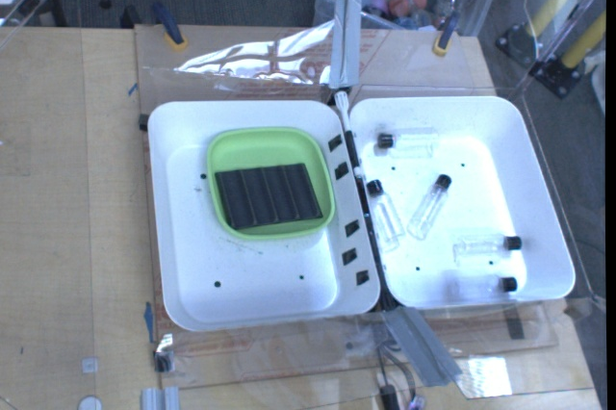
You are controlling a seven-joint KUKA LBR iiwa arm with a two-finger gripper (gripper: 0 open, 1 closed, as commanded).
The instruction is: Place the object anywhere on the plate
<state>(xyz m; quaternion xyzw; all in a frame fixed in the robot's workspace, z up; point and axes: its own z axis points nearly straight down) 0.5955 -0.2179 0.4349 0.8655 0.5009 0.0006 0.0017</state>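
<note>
Camera view: green plate (pixel 272 146) sits in the left bin (pixel 183 235), with a dark ridged insert (pixel 268 195) lying on it. Right bin (pixel 539 206) holds several clear vials with black caps (scattered, none touching the plate), one tilted vial (pixel 429 205) near the bin's middle. End effector state: cannot tell. Both bins rest on the table (pixel 58 206).

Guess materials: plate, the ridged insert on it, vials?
Plate: likely plastic, matte lime green, rounded moulded rim. Insert: dark, ridged, matte; rubber or foam, can't tell which. Vials: clear glass or plastic, see-through with glints, black caps.
</note>
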